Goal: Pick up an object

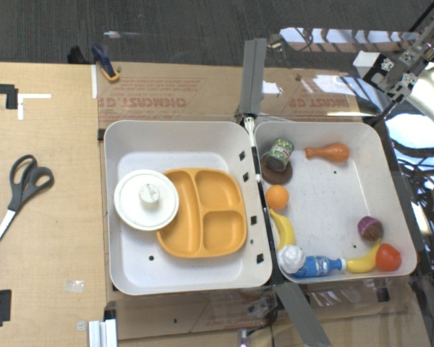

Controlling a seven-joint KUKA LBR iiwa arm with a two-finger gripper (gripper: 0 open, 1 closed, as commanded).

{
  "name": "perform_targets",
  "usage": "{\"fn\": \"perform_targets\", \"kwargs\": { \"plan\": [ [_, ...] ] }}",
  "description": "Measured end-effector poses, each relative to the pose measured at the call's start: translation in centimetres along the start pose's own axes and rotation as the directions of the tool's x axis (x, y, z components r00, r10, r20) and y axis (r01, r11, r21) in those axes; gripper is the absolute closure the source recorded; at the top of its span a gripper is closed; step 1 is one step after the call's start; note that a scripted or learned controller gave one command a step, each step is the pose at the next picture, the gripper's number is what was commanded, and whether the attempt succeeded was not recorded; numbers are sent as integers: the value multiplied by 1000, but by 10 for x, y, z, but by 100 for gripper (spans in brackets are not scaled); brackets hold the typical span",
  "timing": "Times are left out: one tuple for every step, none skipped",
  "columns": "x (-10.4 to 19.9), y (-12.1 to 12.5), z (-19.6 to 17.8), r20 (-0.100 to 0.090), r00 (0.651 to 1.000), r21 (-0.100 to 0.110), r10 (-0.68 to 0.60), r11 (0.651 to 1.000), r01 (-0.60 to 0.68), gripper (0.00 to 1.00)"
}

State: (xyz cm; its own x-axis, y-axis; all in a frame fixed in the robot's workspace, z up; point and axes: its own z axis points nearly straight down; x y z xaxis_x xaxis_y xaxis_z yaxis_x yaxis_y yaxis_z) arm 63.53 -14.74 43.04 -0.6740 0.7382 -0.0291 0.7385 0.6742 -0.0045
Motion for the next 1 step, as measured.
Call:
{"fn": "perform_targets", "kwargs": {
  "plan": [
    [-1,1,-9,4,1000,0,-2,1000,2,100]
  ]
}}
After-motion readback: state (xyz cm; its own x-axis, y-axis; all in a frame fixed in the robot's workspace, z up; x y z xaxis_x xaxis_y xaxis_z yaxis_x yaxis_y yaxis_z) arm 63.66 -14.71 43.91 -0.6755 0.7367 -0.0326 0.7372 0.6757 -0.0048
